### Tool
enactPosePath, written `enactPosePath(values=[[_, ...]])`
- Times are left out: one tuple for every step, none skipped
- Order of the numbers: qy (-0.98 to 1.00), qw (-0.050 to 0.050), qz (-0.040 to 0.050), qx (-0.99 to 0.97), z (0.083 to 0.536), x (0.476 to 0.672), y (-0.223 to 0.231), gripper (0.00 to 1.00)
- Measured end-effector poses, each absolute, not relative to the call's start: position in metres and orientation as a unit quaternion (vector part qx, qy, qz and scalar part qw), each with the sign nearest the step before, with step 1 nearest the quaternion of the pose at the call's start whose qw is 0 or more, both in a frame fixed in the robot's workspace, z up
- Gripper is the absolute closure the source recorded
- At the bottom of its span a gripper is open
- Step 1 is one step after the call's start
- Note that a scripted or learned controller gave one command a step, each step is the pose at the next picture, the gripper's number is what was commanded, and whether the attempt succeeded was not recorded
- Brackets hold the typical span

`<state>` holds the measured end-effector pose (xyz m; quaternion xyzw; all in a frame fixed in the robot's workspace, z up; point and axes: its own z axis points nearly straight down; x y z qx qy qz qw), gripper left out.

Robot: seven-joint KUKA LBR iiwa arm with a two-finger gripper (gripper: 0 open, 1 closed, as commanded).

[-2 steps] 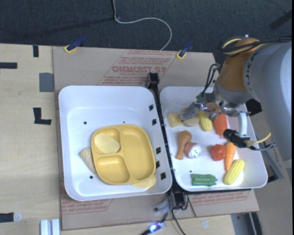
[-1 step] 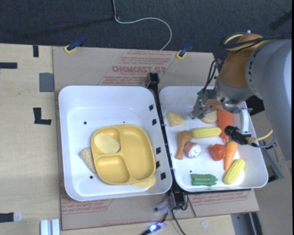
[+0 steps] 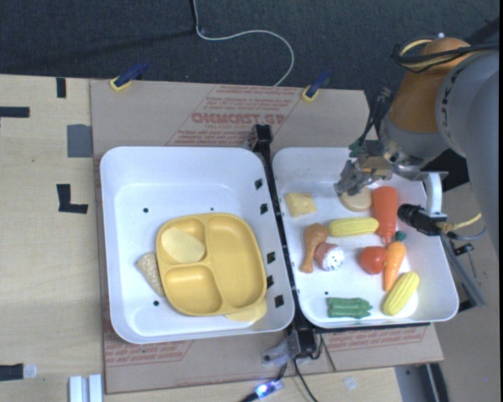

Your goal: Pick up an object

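Nearest the lower edge of my right bin [image 3: 440,312], the green pepper [image 3: 349,307] lies at six o'clock and a corn cob [image 3: 401,294] at five. Mid-bin sit the tomato [image 3: 371,260], carrot [image 3: 393,262] and drumstick [image 3: 312,244]. Farther up, at one o'clock, my hand [image 3: 357,179] hangs over a tan round piece [image 3: 355,199]; whether it is spread I cannot tell.
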<state>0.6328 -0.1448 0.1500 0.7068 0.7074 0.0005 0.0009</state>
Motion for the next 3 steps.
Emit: enactPosePath(values=[[0.708, 0.002, 0.0011, 0.706, 0.211, 0.629, -0.14, 1.0], [0.708, 0.0, 0.0002, 0.707, 0.225, 0.63, -0.14, 1.0], [0.708, -0.002, -0.0014, 0.706, 0.217, 0.582, -0.103, 1.0]])
